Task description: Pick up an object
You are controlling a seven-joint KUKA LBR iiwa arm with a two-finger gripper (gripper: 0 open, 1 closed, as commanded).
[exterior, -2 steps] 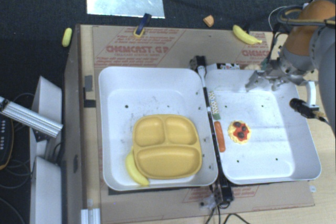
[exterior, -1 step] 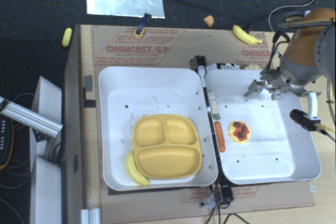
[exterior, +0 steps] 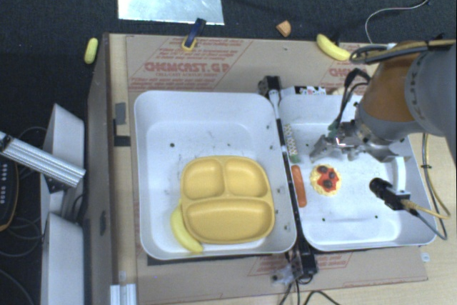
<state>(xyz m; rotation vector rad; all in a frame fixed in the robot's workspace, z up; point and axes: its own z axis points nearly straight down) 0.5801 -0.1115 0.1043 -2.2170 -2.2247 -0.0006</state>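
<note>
My gripper (exterior: 330,144) hangs low over the right bin (exterior: 357,221), its metal fingers pointing left. Just below and beside it lies a small yellow pizza slice toy (exterior: 326,179) with red and dark toppings. An orange carrot-like stick (exterior: 298,185) rests against the right bin's left wall. In the left bin (exterior: 164,118) sits a yellow divided plate (exterior: 227,198), with a yellow banana (exterior: 182,229) tucked along its lower left edge. Nothing shows between the fingers.
Outside the bins, a yellow banana (exterior: 332,47) and a small orange piece (exterior: 284,28) lie past the bench's far edge. Another yellow item (exterior: 91,50) rests at the far left. The arm's grey and orange body covers the right bin's upper right.
</note>
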